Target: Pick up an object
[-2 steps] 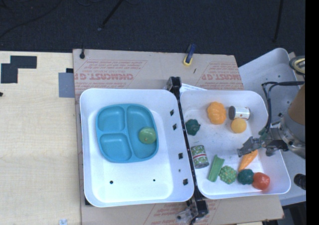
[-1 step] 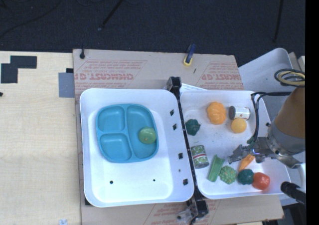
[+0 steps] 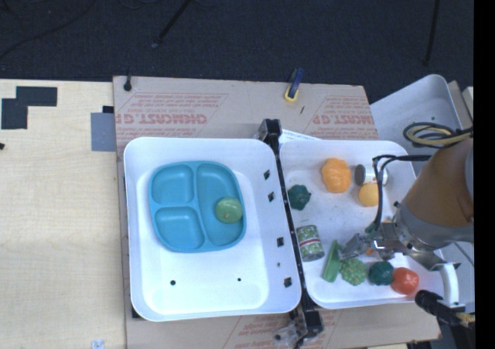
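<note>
The right bin [image 3: 317,155] holds several small toy foods. An orange pepper-like piece [image 3: 336,175] and a yellow piece [image 3: 369,195] lie at the back. A dark green piece [image 3: 298,197] and a small can [image 3: 309,241] sit near the divider. At the front are a long green piece [image 3: 332,262], a light green lump [image 3: 353,271], a teal piece [image 3: 380,272] and a red piece [image 3: 404,281]. My gripper [image 3: 358,247] hangs low over the front of this bin, just above the light green lump and the teal piece. Nothing shows between its tips.
The left bin [image 3: 143,278] carries a blue divided plate [image 3: 182,220] with a green ball [image 3: 228,210] in its right compartment. A black divider bar [image 3: 282,224] runs between the bins. My arm's orange band [image 3: 441,185] overhangs the right bin's right edge. Cables [image 3: 421,135] lie behind.
</note>
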Controlling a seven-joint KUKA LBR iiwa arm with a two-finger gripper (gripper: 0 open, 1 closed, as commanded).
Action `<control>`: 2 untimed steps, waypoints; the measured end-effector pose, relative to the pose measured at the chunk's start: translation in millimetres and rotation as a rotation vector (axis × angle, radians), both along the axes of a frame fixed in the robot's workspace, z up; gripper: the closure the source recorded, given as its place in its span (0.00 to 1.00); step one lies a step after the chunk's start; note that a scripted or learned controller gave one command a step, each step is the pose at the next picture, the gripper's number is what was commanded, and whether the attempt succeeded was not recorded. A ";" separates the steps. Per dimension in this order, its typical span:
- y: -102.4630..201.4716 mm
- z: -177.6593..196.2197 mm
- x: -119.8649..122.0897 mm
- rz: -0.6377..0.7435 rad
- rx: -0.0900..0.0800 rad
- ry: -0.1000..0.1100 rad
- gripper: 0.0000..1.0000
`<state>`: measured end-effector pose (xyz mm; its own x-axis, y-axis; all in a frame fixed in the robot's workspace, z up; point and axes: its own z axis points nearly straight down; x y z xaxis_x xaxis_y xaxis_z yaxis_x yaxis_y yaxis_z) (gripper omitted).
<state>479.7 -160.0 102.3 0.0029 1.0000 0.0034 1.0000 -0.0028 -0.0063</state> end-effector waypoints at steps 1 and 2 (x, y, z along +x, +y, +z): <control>1.0 -13.1 1.1 0.000 -0.001 -0.005 0.00; 0.9 -1.7 2.2 -0.005 0.002 -0.007 1.00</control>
